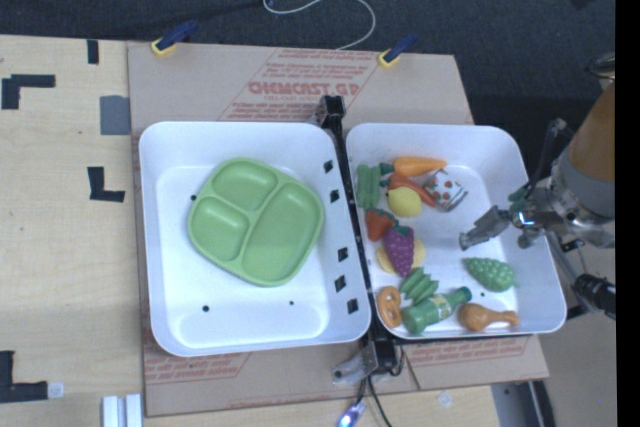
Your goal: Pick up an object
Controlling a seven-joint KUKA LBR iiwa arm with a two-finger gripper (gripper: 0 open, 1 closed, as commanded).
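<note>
My pincer (478,235) hangs over the right bin (505,147), at about three o'clock of its floor, reaching in from the right rim. I cannot tell its state; the grey tip is too blurred and small from up here. It grasps nothing that I can see.

Just at five o'clock of the tip lies a green leafy piece (489,272), near but apart from it. Further down, at six o'clock, a drumstick (486,317) rests against the bin's near wall. At seven o'clock of my tip a green bottle (434,309) lies on its side, with a small green cluster (418,284) just above it and an orange bit (388,305) touching its left end.

At nine o'clock sit purple grapes (399,246) on a pale yellow slice (414,255), and beyond them a red piece (377,224) by the divider. At ten o'clock is a lemon (404,202), with a small white box (444,189) at eleven o'clock of my tip. A carrot (419,165) lies at the bin's twelve o'clock, and green pods (368,184) stand beside it near the divider.

Well apart at nine o'clock, the left bin (165,150) bears a green tray (257,220) with three compartments, tilted in the view. Both bins sit on a cardboard sheet (290,80) held by two clamps (175,36) at its far edge.
</note>
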